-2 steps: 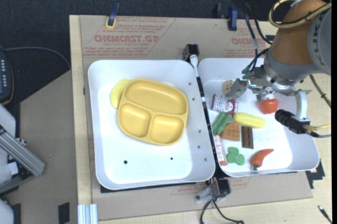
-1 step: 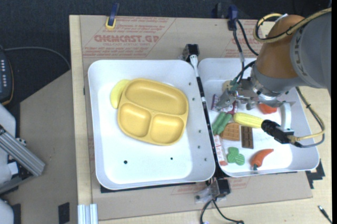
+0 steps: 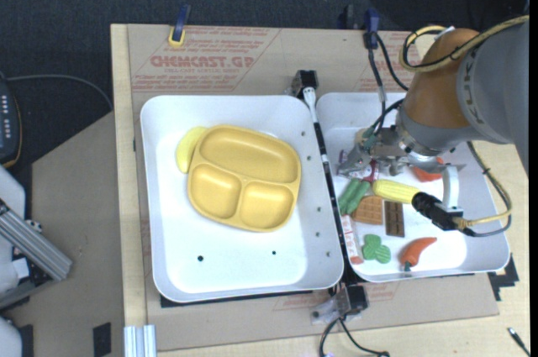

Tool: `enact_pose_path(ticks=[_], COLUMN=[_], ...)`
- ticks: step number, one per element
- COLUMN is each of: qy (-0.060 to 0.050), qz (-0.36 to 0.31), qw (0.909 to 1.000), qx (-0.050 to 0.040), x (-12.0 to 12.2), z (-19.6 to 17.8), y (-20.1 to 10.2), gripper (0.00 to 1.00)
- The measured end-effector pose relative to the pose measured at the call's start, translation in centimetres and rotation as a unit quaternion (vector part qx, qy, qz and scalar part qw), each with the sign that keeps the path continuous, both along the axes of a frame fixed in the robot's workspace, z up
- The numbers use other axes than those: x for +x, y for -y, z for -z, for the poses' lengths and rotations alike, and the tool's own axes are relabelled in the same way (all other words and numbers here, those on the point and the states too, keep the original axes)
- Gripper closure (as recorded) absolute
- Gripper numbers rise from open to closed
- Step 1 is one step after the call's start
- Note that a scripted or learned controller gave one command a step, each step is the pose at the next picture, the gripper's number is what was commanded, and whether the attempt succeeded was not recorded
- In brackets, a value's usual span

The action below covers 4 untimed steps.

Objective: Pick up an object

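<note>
Camera view, looking down at a slant on two shallow white bins set side by side. We see the grey arm reach in from the right, its gripper (image 3: 363, 160) low over the far-left part of the right bin (image 3: 475, 250), close to the wall shared with the left bin. We cannot tell whether the claw is open or closed, and we see nothing held in it.

The nearest candidates lie just toward the near edge from the claw. A green vegetable piece (image 3: 354, 196) sits almost directly below it in the picture, its long axis running diagonally, far end to the right and near end to the left. Just to its right lies a yellow corn cob (image 3: 395, 192), long axis nearly crosswise to the bin and tilting slightly toward the near-right. We judge the green piece the shorter reach.

Further toward the near edge the right bin holds a tan waffle-like piece (image 3: 369, 212) touching a dark brown bar (image 3: 393, 217), then a green leafy piece (image 3: 374, 249) and a red pepper (image 3: 418, 249). A small red piece (image 3: 429, 175) lies to the right of the claw.

The left bin (image 3: 244, 263) holds a yellow divided plate (image 3: 244, 179), with a yellow piece (image 3: 186, 148) showing at its far-left edge.
</note>
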<state>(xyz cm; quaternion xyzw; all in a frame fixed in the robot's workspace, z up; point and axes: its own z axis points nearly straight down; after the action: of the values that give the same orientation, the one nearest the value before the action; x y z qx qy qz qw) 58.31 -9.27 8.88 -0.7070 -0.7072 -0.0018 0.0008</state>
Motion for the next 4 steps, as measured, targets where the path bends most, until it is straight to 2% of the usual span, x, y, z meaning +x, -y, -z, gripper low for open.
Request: enact_pose_path(ticks=[1, 2, 3, 4], qy=[0.008, 0.001, 0.003, 0.002], qz=[0.001, 0.000, 0.000, 0.000], qw=[1.0000, 1.0000, 1.0000, 1.0000], qx=[-0.0040, -0.0025, -0.0029, -0.0025], x=[0.3, 1.2, 1.8, 1.9], z=[-1.4, -6.5, -11.6, -13.7], y=[0.2, 0.9, 1.9, 1.9], gripper=[1.00, 1.00, 1.00, 1.00])
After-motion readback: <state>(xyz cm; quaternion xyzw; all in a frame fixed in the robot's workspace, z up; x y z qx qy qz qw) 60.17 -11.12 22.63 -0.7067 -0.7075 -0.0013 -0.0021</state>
